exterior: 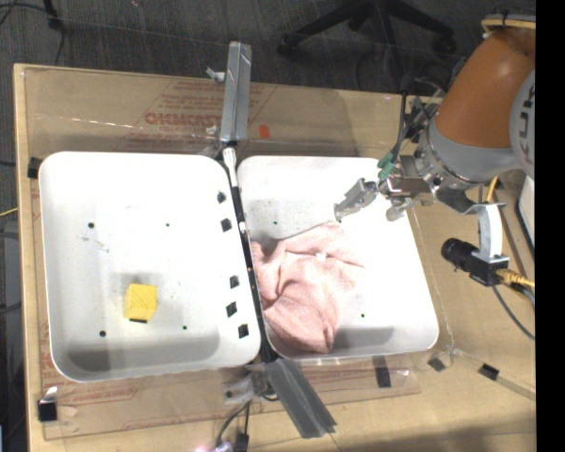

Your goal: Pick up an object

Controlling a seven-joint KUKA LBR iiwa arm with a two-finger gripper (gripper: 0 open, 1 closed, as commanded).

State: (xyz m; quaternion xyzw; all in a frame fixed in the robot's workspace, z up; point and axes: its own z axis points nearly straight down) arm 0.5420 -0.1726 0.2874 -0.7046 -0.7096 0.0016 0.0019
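A crumpled pink cloth [301,285] lies in the right bin [400,252], filling its near left part and touching the divider. A small yellow block [140,301] rests in the left bin [66,215], toward its near side. My gripper [375,205] hangs over the far right part of the right bin, just beyond the cloth's upper edge. It is open, with its two fingers spread and nothing between them.
A grey metal bar [235,92] runs along the divider at the back, and another [297,398] sticks out at the front. Small black clips [234,282] line the divider. The wooden bench [94,111] surrounds both bins.
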